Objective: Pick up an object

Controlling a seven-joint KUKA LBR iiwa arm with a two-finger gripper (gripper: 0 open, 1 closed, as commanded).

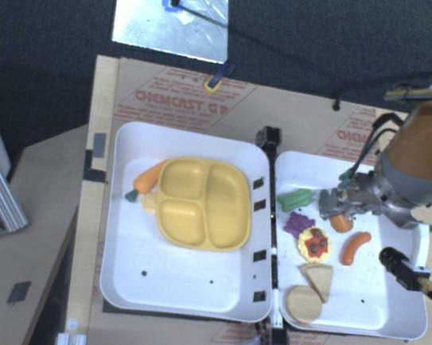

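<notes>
— What's lying nearest us in the right bin [399,320]?

— A bread slice [303,303] and a tan wedge [318,278], then a pizza toy [315,243], a purple piece [299,223] and a sausage [356,246].

— And the gripper [339,206]?

— It's hanging just above a small orange toy [341,223], touching or nearly so. How its jaws stand, I cannot tell. A green pepper [296,197] is lying beside it; the yellow tray [199,203] and carrot [149,175] are sitting in the left bin [117,265].

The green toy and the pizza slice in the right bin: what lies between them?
In the camera view, a small purple toy lies between the green toy above it and the pizza slice below it, in the right bin.
</notes>
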